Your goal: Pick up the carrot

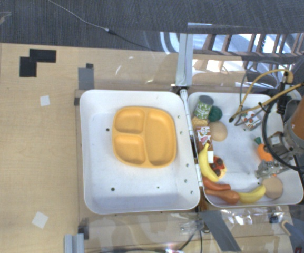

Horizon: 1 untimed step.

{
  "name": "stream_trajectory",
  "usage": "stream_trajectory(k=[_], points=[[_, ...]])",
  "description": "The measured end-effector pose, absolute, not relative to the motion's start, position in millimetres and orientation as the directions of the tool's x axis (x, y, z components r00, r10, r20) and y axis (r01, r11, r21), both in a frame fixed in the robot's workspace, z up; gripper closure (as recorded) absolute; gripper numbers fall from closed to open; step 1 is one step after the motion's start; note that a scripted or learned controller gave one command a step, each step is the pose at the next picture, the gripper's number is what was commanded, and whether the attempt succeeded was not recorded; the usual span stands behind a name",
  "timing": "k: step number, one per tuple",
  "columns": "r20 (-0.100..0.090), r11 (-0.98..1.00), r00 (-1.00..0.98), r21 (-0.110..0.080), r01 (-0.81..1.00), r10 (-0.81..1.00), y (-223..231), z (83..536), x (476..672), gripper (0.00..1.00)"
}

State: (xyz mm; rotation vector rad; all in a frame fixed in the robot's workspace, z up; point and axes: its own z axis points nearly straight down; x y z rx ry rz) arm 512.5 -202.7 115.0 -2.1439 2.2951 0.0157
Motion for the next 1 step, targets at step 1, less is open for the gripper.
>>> stream_trajectory(k=[1], points=[[-0.005,0.231,-0.231,-0.006,-0.973,-0.973,-149.7,158.5,528.2,1.0]])
